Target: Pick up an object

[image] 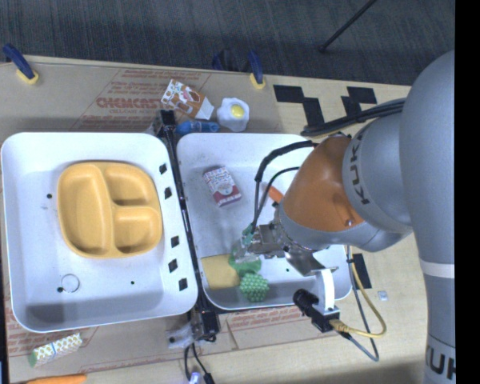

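Gripper (pixel 246 250) low in right bin (pixel 304 146) over green toy (pixel 254 285) | opening, grasp: cannot tell | advice: centre on toy, clear yellow block (pixel 218 272)

Cardboard-covered bench (pixel 104 94) stands on dark carpet (pixel 144 14).

Divided tray (pixel 110 208) sitting in left bin (pixel 24 214). Right bin (pixel 224 144) holding small carton (pixel 222 186) toward far side, block (pixel 218 273) and bumpy ball (pixel 254 285) touching at near edge, gripper (pixel 246 252) hanging just above them.
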